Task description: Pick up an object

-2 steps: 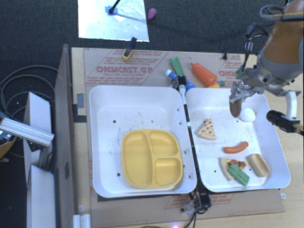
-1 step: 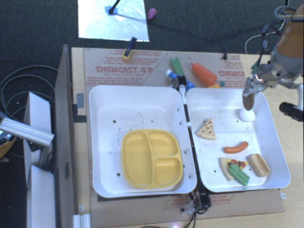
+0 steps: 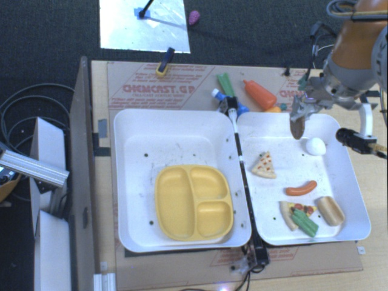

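My gripper [image 3: 297, 128] hangs over the far edge of the right bin [image 3: 348, 180], just left of a white egg [image 3: 315, 145]. Nothing shows between its fingers. Further into this bin lie a pizza slice [image 3: 264, 165], a red sausage [image 3: 301, 188], a bread roll [image 3: 330, 210] and a green bean on a wedge of food [image 3: 302, 219]. The left bin [image 3: 136, 138] holds a yellow divided plate [image 3: 194, 202].
Behind the bins on the cardboard lie an orange carrot [image 3: 259, 94], a green marker [image 3: 225, 84], a blue-and-white object [image 3: 229, 100] and a yellow-and-blue tool [image 3: 164, 62]. A shiny sheet [image 3: 144, 16] lies on the dark floor. Cables and metal framing stand at the left.
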You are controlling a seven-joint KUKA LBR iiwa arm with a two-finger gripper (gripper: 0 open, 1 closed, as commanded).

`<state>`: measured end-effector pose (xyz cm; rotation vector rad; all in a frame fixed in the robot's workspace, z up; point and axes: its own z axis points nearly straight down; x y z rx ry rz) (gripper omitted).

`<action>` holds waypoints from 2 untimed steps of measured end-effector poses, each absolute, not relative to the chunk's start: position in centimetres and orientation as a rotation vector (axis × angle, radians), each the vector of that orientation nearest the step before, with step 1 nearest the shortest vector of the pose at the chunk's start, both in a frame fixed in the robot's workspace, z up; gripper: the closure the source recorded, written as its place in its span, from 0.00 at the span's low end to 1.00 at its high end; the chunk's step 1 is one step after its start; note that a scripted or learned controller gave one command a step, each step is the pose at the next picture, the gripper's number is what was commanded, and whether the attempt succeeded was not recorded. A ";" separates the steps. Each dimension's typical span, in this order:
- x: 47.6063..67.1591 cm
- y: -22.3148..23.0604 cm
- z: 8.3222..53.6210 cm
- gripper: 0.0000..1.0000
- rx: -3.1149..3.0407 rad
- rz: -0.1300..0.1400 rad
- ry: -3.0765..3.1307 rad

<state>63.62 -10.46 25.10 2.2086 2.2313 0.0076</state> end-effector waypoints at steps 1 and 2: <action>60.8 -17.3 21.0 1.00 2.227 -0.005 2.216; 59.5 -12.7 22.9 1.00 2.213 0.004 2.229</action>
